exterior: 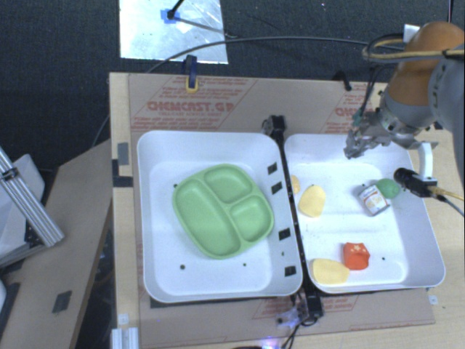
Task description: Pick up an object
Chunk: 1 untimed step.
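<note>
Dark cloth surrounds a cardboard-topped bench [218, 100]. From above, the gripper [354, 148] hangs over the right white bin [421, 257], its grip unreadable, nothing visibly held. Likely targets lie near: small grey can [373, 199], yellow fruit-shaped toy [312, 201].

You see a pale green divided plate [221, 211] in the white left bin [156, 267]. The white right bin [421, 264] shows two yellow pieces [312, 201], an orange-red block [356, 255] and a green lump [389, 188].

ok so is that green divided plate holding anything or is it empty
Empty. The green plate lies flat in the left bin, and all three of its compartments show bare green, with nothing on them.
</note>
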Tool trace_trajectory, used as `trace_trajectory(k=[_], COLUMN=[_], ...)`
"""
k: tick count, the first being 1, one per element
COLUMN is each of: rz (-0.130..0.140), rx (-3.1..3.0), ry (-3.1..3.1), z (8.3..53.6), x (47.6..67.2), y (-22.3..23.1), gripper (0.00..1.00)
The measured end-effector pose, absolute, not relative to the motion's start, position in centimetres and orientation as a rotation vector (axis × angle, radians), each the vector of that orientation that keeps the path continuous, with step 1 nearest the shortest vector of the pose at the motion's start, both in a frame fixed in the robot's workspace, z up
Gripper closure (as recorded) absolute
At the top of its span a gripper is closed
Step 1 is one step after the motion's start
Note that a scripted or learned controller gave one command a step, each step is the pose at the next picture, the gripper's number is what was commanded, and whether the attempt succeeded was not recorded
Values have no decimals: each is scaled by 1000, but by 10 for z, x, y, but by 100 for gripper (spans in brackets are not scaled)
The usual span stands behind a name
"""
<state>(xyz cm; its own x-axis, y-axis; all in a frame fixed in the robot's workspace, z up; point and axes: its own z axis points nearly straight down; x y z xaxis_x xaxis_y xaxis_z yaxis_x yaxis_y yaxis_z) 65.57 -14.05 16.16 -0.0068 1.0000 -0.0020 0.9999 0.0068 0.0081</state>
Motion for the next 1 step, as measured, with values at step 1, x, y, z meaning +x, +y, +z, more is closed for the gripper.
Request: trace_trajectory(k=[1], rz=[4], rx=[2214], ry=[2223], z=[208], x=[656], y=[-147], gripper=[100])
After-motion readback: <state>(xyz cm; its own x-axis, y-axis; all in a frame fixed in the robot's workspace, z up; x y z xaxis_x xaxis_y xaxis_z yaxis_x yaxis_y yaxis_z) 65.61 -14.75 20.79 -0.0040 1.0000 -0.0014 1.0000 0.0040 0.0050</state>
